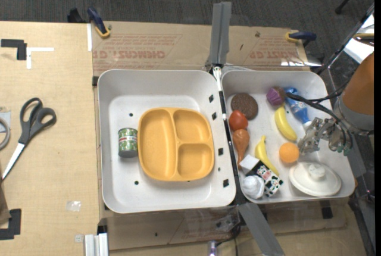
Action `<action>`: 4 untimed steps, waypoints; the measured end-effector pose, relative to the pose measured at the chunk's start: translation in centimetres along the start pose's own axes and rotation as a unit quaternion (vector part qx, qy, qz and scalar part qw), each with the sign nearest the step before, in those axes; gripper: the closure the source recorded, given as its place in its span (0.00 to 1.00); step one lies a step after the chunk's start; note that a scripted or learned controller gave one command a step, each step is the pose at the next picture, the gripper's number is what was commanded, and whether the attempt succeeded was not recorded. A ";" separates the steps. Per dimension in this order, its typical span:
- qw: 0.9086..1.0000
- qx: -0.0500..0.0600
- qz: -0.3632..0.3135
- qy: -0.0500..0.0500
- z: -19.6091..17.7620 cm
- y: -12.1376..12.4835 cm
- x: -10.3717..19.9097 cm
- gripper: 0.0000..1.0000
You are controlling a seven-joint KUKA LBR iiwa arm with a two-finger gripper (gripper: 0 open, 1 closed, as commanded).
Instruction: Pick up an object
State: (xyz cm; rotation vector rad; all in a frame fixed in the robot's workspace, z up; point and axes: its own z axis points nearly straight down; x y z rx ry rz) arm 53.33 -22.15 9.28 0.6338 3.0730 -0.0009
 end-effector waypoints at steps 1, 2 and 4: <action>1.000 0.000 0.000 -0.001 0.0 0.0 0.0 0.00; 0.997 0.000 0.079 0.001 0.1 7.3 2.2 0.00; 0.995 0.000 0.098 0.001 0.0 5.1 1.9 0.00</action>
